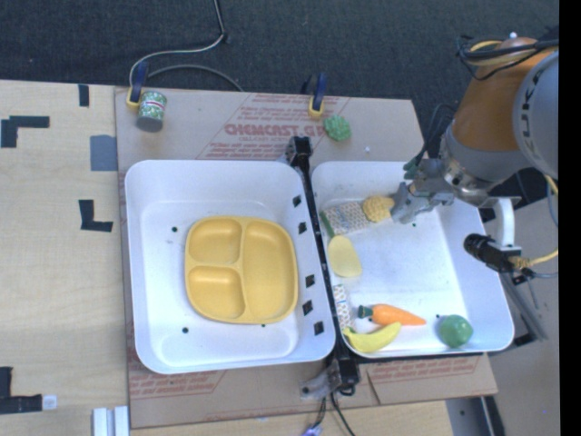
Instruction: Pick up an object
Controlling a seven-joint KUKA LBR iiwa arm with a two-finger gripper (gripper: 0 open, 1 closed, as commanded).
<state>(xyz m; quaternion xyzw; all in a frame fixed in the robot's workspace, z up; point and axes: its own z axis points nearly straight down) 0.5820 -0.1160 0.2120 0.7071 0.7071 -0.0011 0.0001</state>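
At the far left of the cardboard sheet stands a small can (152,109) with a green label, just by a yellow-and-blue clamp (137,91). The left bin (145,243) holds a yellow divided plate (241,269), lying flat near its middle. A second clamp (317,98) grips the far edge of the cardboard, and a small green lump (338,128) lies just right of it, outside the bins. In the right bin (472,289), along the left wall, a pale yellow oval piece (344,256) lies flat; farther back a corn cob (377,209) rests beside a clear speckled wrapper (343,215). Along the near wall sit a banana (374,338), a carrot (397,315) touching it from behind, and a green ball (455,330) toward the right corner. The gripper (408,203) hangs low over the far part of this bin, just right of the corn cob, its tip close against it. Whether its fingers are spread or pressed together I cannot tell from here.
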